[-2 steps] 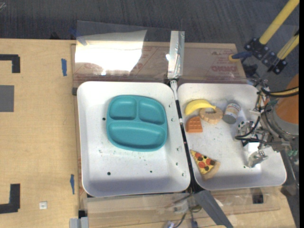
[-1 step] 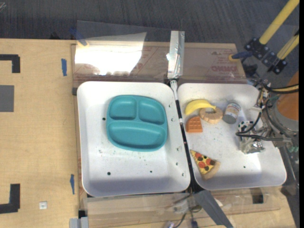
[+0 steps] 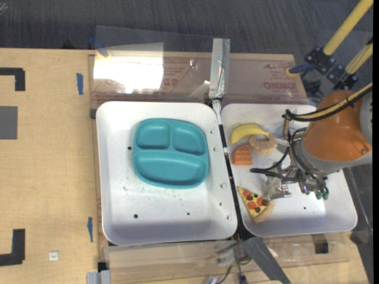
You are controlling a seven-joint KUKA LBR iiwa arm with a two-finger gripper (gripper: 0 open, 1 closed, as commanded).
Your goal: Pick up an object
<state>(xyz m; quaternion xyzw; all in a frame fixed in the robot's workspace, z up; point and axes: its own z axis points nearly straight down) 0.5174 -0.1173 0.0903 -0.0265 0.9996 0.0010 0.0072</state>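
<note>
While the arm reaches in from the right: the end effector hangs low over the floor of the right bin.
End effector state: cannot tell; cables and dark fittings clutter the wrist, and nothing is seen held.
Arm: grey, with its orange band above the wrist, covering the right half of the right bin.
Candidate objects, 4 in all, in the left part of the right bin: a yellow banana near the far wall; a pale round piece touching the banana's right end; an orange waffle-like block just below the banana; a pizza slice near the front wall.
Nearest candidate: the pizza slice, just left of and slightly nearer the front than the end effector; the other 3 lie farther back.
Left bin: holds 1 teal divided plate, well apart from the arm.
Table: light wood, with black corner marks at the left.
Step in hand, as judged: approach, no grasp yet made.
Doing it well: choose 1 object, centre above it, descend straight, and close across the narrow width; the pizza slice lies flat, so reach the bin floor before closing.
Risk: the banana, round piece and block sit close together, so a descent there may nudge neighbours.
</note>
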